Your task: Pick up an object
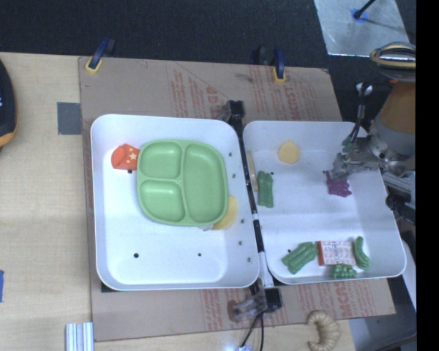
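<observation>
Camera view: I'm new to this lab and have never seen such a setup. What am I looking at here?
One fixed camera looks down at a slant on a bench with two shallow white bins. The grey robot arm reaches in from the right; its gripper hangs just above a purple toy in the right bin. That bin also has a yellow disc, green toy vegetables and a red-and-white packet. The left bin has a green divided plate.
</observation>
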Controlling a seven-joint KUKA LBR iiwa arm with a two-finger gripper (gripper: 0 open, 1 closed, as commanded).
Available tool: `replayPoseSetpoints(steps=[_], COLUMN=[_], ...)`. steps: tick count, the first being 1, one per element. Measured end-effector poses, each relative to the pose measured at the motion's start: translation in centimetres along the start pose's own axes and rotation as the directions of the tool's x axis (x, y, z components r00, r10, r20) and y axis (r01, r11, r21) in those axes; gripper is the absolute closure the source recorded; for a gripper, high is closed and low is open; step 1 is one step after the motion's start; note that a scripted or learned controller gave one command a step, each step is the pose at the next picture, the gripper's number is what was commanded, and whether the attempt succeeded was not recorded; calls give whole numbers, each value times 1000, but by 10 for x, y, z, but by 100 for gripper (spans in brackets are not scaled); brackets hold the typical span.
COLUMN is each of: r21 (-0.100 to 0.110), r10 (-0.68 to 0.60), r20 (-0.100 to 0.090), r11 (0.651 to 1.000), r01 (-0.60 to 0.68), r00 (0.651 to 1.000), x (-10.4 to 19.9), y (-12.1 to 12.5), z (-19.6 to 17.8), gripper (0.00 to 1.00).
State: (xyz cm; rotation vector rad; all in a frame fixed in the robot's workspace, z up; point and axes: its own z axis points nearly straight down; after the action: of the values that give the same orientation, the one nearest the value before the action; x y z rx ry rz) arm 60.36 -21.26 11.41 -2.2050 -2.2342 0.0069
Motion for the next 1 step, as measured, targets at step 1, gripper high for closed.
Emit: replayPoseSetpoints(steps=[1], r21=[1], r10=[-1], r20=[0], r11=[1000], r01=[1], r00=[1000], x=[0], y=[0], z=[0], gripper=[0])
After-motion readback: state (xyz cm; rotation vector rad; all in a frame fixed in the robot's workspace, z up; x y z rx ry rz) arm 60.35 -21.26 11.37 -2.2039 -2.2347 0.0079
